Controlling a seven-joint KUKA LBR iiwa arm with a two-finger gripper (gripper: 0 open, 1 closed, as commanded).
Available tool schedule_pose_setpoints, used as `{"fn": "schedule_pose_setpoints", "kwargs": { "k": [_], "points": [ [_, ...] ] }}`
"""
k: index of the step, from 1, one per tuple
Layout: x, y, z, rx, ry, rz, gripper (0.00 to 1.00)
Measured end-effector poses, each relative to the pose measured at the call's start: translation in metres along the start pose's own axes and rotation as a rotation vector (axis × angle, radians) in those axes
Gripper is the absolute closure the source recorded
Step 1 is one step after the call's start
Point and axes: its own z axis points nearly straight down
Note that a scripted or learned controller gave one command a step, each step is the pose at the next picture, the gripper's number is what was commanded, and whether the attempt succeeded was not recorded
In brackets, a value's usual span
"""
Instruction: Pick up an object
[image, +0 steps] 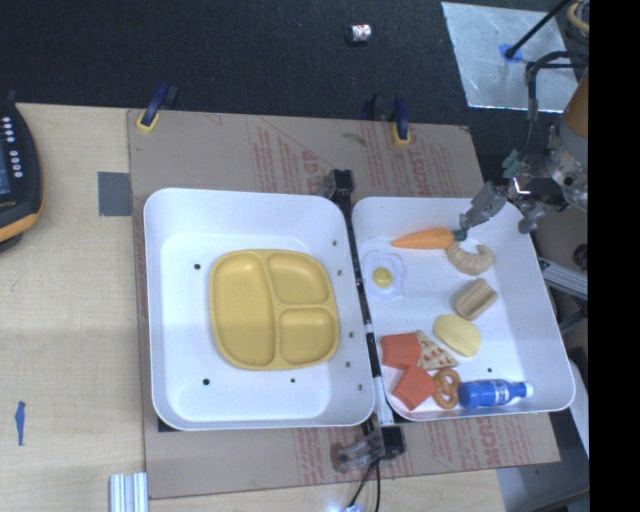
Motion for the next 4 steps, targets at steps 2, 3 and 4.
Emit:
{"fn": "schedule_pose_setpoints", "kwargs": {
  "k": [2,3,4],
  "points": [
    [-0.041,-0.048,0.198,0.010,0.005,0.001,0.00],
    [-0.070,0.001,0.192,-0.005,-0.001,0.000,0.00],
    [-0.033,-0.035,0.194,0.004,0.003,-0.001,0.00]
  ]
}}
